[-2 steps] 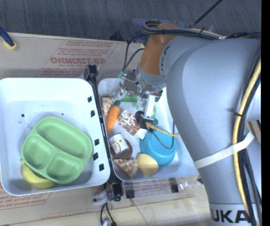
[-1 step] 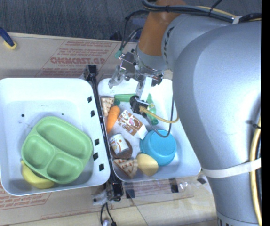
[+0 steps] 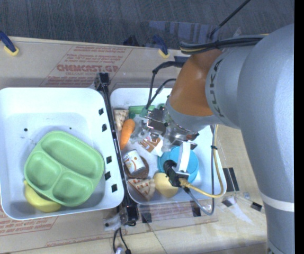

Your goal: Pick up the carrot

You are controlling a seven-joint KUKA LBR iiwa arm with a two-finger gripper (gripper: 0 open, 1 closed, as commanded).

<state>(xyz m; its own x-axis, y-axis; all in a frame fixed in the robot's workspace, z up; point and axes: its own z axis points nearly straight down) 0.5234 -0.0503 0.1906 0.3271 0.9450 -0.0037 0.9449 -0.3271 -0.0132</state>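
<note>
1. Cardboard printed with red lettering covers the bench, and two shallow white bins sit on it side by side, with dark carpet beyond the far edge.
2. From the right the grey arm reaches over the right bin, its orange band above the wrist.
3. Low over the middle of that bin hangs the gripper, among metal brackets and cables.
4. Whether the jaws stand apart or together cannot be told, since the wrist hardware hides them, and nothing can be seen between them.
5. Just to the left of the gripper lies the carrot, orange and pointing up and down along the bin's left wall; whether the gripper touches it cannot be told.
6. Below the gripper sit a small brown-and-white can, a wedge-shaped piece of toy food and a pale yellow round item.
7. A blue round object lies below and right of the gripper, partly under the wrist.
8. Well to the left, the left bin holds a green divided plate resting on a yellow item.
</note>
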